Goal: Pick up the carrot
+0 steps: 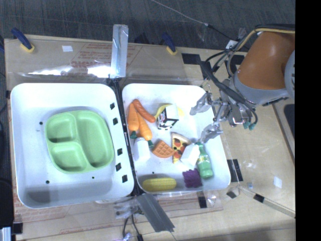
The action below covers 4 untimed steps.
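My gripper [206, 118] hangs over the right edge of the right bin [150, 91], fingers spread apart with nothing between them. The carrot [141, 110] lies at the bin's left side against the dividing wall, well apart from my fingers.

Risks, as I judge them: several orange pieces crowd together there — I cannot tell cleanly where one ends and the next begins, so I may close on the wrong piece or on two at once. The wall just beside them may block one finger.

Count, right bin: one orange cluster, one yellow-and-black toy [166, 116], one waffle piece [162, 149], one pizza slice [178, 144], one green bottle [203, 165], one purple grape bunch [191, 177], one corn cob [159, 184]. Left bin [25, 134]: one green divided plate [78, 141].
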### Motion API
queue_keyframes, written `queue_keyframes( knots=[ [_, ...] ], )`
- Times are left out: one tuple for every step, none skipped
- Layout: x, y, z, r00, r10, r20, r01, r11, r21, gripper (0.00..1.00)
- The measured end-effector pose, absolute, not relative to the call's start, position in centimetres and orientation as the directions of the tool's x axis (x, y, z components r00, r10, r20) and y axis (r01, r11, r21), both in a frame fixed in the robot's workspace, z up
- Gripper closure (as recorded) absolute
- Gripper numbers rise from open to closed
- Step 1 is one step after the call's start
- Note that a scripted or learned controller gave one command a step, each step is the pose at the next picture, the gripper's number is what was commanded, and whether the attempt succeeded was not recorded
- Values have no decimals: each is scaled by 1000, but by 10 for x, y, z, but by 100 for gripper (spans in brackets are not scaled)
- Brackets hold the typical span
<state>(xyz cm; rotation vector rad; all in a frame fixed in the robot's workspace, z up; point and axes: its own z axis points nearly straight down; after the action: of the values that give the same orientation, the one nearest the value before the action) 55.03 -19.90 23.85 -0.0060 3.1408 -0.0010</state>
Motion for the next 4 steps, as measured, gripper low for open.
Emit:
queue_keyframes(
  knots=[
    [556, -165, 92, -984, -178, -2, -178, 984, 0, 0],
    [650, -106, 97, -972, -235, -6, -235, 972, -7, 0],
    [614, -100, 98, -991, -130, -12, -130, 991, -9, 0],
    [586, -104, 98, -995, 97, -16, 97, 995, -3, 0]
  ],
)
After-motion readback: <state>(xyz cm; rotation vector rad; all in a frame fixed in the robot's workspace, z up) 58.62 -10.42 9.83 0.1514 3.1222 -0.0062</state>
